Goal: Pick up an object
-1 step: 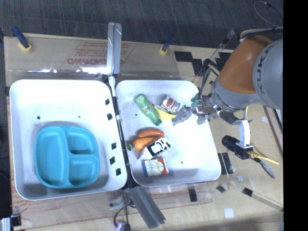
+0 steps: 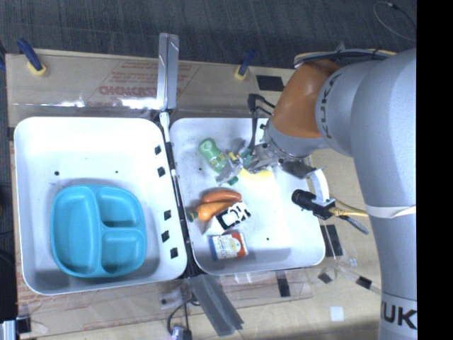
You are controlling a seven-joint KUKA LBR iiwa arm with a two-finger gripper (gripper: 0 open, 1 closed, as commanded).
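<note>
Plastic, smooth and turquoise, forms the divided tray (image 2: 99,229) lying in the left bin (image 2: 42,140) at the lower left of the frame. The right bin (image 2: 297,250), at centre, holds a green bottle (image 2: 211,152) near its top, two glossy orange carrots (image 2: 218,202) at mid-height, a black-and-white piece (image 2: 233,216) just beneath them, and a small printed carton (image 2: 228,246) lowest. The grey arm (image 2: 368,105) bends in from the right, orange band uppermost, its pincer (image 2: 248,160) lowered beside the bottle over a yellow item (image 2: 260,173); whether it is wide or narrow cannot be told.
</note>
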